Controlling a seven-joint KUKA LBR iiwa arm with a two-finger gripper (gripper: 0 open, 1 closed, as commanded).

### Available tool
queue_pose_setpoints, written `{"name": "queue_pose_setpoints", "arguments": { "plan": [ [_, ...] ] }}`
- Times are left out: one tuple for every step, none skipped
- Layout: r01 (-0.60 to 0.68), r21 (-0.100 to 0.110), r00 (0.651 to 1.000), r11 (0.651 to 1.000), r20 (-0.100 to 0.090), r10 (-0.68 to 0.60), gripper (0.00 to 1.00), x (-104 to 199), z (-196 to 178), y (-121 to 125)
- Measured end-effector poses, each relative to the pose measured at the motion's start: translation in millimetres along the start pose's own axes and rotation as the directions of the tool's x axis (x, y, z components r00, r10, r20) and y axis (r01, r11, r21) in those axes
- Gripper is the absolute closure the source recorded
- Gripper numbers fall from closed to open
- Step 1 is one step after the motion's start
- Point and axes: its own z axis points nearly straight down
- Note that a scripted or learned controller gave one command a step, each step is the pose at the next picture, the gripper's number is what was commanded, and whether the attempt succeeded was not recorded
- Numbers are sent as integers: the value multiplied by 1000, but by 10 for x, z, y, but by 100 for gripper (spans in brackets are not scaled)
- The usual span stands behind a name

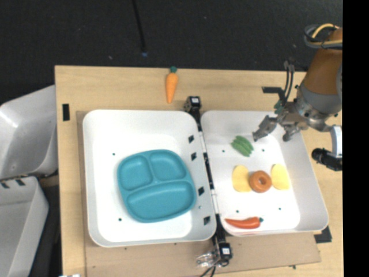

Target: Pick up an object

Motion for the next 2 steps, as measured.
{"name": "queue_pose_setpoints", "arguments": {
  "plan": [
    [3, -14, 1000, 1000, 2, -3, 0, 4, -88, 31],
    [6, -11, 1000, 1000, 3, -6, 0, 38, 347, 68]
  ]
}}
